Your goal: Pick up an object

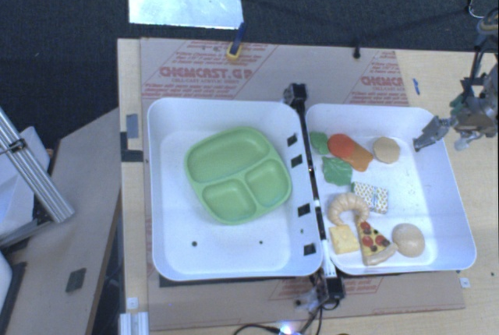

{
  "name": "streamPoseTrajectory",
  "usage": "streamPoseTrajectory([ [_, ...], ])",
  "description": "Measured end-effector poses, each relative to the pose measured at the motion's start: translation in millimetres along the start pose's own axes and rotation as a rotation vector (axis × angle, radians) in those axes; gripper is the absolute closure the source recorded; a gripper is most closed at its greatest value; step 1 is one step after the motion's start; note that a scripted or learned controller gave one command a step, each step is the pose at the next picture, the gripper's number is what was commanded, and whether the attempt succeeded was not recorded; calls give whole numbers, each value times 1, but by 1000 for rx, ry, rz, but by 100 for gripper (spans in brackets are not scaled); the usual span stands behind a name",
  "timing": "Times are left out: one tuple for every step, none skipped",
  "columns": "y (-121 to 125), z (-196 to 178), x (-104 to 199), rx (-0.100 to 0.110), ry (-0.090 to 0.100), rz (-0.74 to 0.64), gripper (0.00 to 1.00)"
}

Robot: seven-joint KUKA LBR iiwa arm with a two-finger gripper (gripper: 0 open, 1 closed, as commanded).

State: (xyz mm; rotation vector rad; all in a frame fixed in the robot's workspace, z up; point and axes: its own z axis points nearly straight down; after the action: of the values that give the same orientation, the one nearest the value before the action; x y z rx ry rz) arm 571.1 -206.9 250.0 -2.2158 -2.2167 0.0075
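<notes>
Orange carrot (pixel 351 151) lies left of the gripper (pixel 431 132), long axis slanting away; finger state cannot be told.

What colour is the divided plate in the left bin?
Light green plate, clearest in the camera view.

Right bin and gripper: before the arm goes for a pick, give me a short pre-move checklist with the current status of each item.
1. Objects available in the right bin: ok, toy foods lie there, including a carrot, a shrimp and a pizza slice.
2. Gripper clear of the objects: ok, it sits at the bin's upper right edge, touching none.
3. Nothing held already: ok, nothing seen at its tip.
4. Fingers open for a grasp: cannot tell, too small and blurred.
5. Isolated target: ok, the round bun and the egg-like piece have room on their right sides.
6. Green tray out of the way: ok, in the left bin.
</notes>
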Motion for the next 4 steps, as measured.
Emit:
streamPoseTrajectory([
  [2,-6,1,-11,-3,-3,0],
  [2,55,7,-5,0,-2,0],
  [2,118,11,-5,0,-1,0],
  [3,168,12,-7,-1,-1,0],
])
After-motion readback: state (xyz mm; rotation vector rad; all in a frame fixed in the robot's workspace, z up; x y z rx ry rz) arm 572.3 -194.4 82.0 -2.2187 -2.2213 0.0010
